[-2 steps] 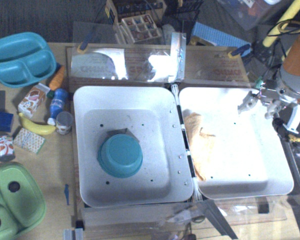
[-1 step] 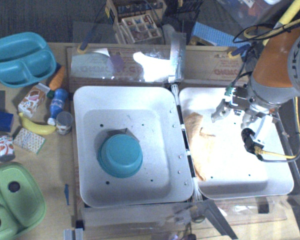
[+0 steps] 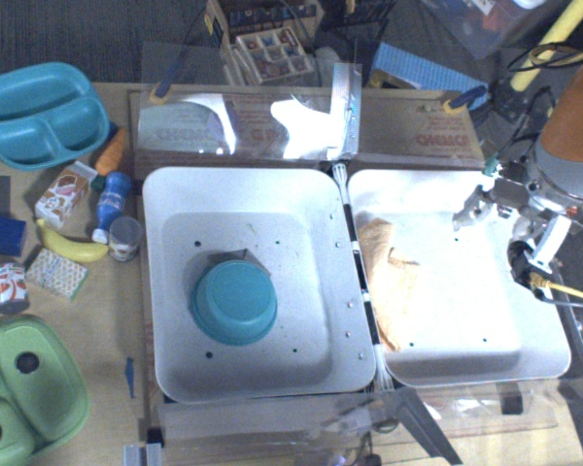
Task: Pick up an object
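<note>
- A teal bowl (image 3: 235, 301) sits upside down, near the middle of the left bin (image 3: 165, 212), round and smooth.
- A tan cloth (image 3: 389, 280) lies crumpled along the left side of the right bin (image 3: 466, 357), partly washed out by glare.
- The hand (image 3: 481, 202) hovers over the right bin's far right corner; I cannot tell how its grip stands, perhaps from blur.

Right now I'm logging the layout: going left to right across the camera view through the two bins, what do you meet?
Banana → blue bowl in the left bin → tan cloth in the right bin → the arm's tool.
</note>
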Controlling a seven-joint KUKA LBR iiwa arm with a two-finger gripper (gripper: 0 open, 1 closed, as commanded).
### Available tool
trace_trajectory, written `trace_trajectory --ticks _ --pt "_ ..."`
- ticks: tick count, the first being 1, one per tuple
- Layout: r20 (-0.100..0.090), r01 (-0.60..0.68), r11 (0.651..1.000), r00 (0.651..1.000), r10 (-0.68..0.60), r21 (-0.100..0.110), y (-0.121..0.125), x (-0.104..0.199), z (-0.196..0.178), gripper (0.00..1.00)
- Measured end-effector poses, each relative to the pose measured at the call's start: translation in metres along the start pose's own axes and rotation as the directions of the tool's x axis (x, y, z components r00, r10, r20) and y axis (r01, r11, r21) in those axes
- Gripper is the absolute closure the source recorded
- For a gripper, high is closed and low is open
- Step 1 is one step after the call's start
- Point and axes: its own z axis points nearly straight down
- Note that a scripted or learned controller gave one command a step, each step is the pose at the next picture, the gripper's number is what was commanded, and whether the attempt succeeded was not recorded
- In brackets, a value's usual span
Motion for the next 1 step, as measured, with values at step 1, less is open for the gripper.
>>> trace_trajectory --ticks 1 --pt "-0.002 0.331 0.943 0.943 -0.331 0.001 -0.0182 0.0652 0.1019 0.0"
